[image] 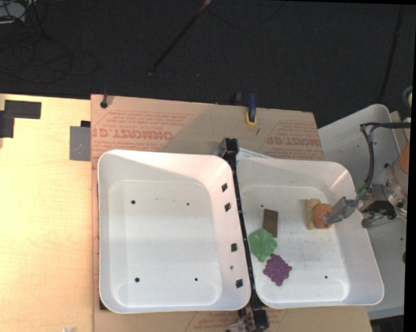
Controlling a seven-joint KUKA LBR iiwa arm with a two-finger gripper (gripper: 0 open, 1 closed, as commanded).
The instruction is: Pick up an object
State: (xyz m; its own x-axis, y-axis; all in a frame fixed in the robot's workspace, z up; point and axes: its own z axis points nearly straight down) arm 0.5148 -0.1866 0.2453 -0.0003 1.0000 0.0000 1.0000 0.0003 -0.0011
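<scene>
Objects sit together in the right bin [354,285], all toward its left half and middle; the left bin [120,289] holds none, so any pick has to be made on the right side, within easy reach of the arm [392,194] coming in over the right rim. Gripper [338,210] is low inside the bin, its grey tip against the right side of an orange piece [320,215], which lies beside a small yellowish piece [311,204]. Jaws: cannot tell whether spread or pressed together; the tip is small and blurred, and nothing is clearly seen between the parts. Contact with the orange piece looks like touching from the side, not enclosing. Left of the tip, well apart: brown block [270,222]. Below and left of that, green lump [262,244], and just beside it, lower, purple lump [278,269]. Pose: wrist reaches in from the right at a shallow slant, tip pointing left and slightly down, cables trailing behind it over the rim. Judgement: orange piece is the likely target, grasp not confirmed; a side push could slide it instead of seizing it.
</scene>
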